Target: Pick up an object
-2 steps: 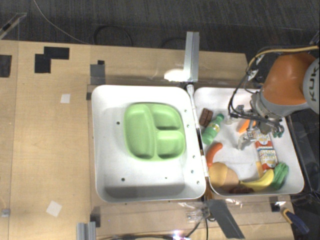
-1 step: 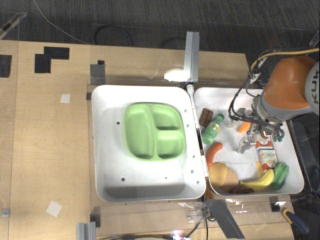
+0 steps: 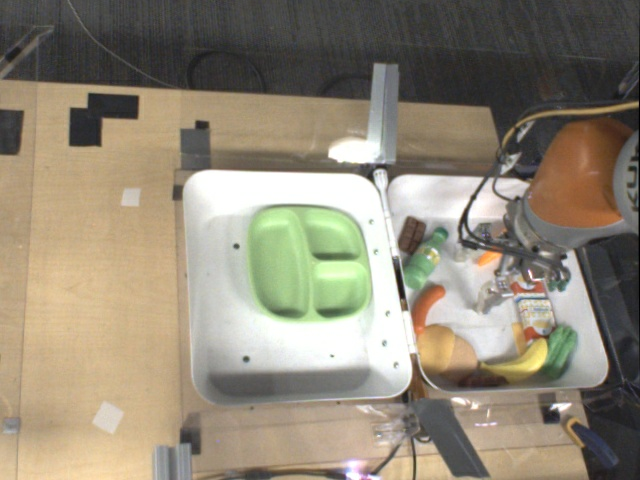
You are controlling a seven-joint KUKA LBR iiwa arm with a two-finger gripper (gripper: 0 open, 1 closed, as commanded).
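Observation:
My gripper (image 3: 500, 290) hangs over the middle of the right bin (image 3: 598, 368), below the orange band of the arm (image 3: 580, 173). Just right of it lies a small juice carton (image 3: 536, 314). A small orange piece (image 3: 487, 259) sits just above the gripper. To its left are a green bottle (image 3: 424, 259), a brown bar (image 3: 411, 233) and an orange carrot (image 3: 428, 303). Along the bin's front edge lie a tan potato-like lump (image 3: 447, 349), a yellow banana (image 3: 521, 363) and a green vegetable (image 3: 562, 348). Nothing is visibly held.
The left bin (image 3: 215, 358) holds a green divided plate (image 3: 306, 261). A metal post (image 3: 383, 113) stands at the back between the bins. The arm's cables (image 3: 480, 208) loop over the back of the right bin.

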